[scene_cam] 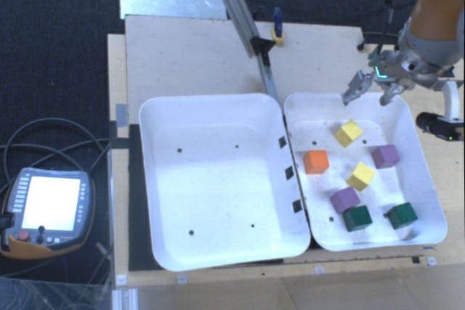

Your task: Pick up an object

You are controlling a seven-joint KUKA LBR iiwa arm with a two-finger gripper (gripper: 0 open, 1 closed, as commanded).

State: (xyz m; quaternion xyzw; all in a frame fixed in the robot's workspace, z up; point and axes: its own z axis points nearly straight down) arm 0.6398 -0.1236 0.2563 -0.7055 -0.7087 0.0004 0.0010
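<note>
blocks, seven of them, all sit in the right bin [429, 178]; left bin [156, 127] has just a few dark specks on its floor. going left to right in the right bin: orange block [315, 161] near the left wall, mid-height, edges roughly square to the bin; upper yellow block [348, 132] above and right of it, turned diagonal so a corner points toward the far rim; lower purple block [344, 198], with a dark green block [357, 218] touching or just beside its near edge; lower yellow block [360, 176] in the middle, also rotated to a diamond; upper purple block [385, 155] toward the right wall; second dark green block [401, 215] near the front right corner. all look like cubes, so no clear long axis on any. blocks lie flat on the bin floor, none stacked. gripper [372, 88] hangs over the far rim of the right bin, above and behind the upper yellow block, well apart from it. its two fingers are spread apart with nothing between them and touch no block. arm comes in from the right, orange band above the wrist.
</note>
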